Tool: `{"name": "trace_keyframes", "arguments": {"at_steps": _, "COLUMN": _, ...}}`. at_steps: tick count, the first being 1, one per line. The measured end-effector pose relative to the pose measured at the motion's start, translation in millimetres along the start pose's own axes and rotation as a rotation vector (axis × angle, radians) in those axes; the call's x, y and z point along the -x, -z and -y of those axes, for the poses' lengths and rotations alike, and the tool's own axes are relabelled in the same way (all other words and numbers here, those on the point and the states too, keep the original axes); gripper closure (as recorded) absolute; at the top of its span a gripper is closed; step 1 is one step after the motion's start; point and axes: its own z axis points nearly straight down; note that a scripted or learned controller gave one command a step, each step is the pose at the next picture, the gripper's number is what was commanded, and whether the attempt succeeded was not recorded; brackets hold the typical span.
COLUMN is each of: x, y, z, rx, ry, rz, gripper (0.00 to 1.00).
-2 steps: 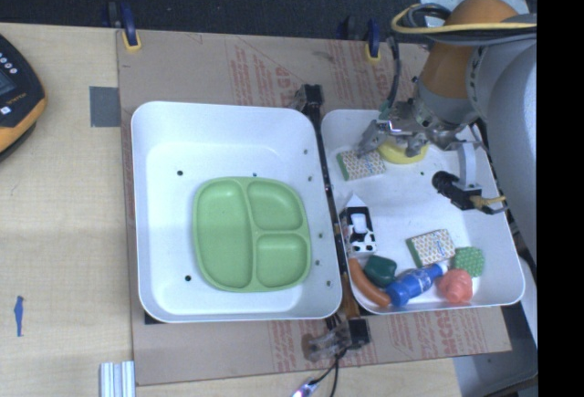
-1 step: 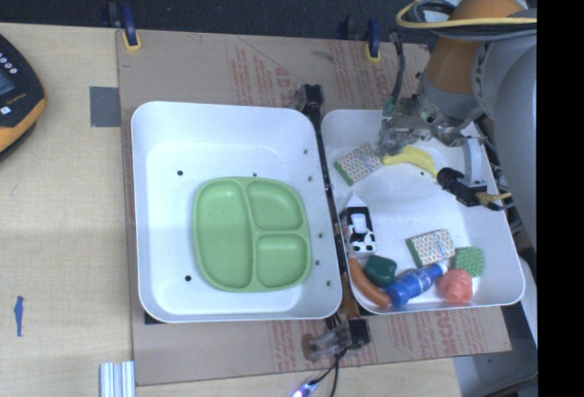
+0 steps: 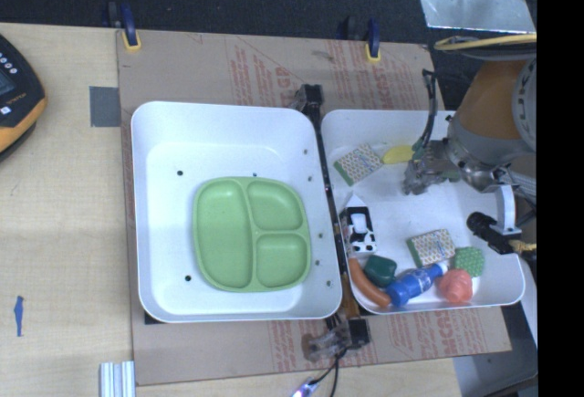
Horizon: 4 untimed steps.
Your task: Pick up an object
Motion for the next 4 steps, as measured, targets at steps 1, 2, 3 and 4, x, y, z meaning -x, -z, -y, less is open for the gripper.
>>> {"name": "trace_keyframes", "arguments": {"at_steps": 1, "x": 0, "y": 0, "z": 0, "rx": 0.001, "ry": 0.0, "rz": 0.0, "gripper": 0.0}}
{"name": "trace_keyframes", "arguments": {"at_steps": 2, "x": 37, "y": -22, "z": -68, "rx": 0.001, "ry": 0.001, "rz": -0.001, "gripper": 0.0}}
{"name": "trace_keyframes", "arguments": {"at_steps": 3, "x": 37, "y": -12, "z": -66, "rx": -0.012, "ry": 0.008, "rz": -0.002, "gripper": 1.0}}
{"name": "trace_keyframes", "arguments": {"at_steps": 4, "x": -21, "y": 59, "z": 7, "rx": 0.002, "ry": 0.002, "rz": -0.001, "gripper": 1.0}}
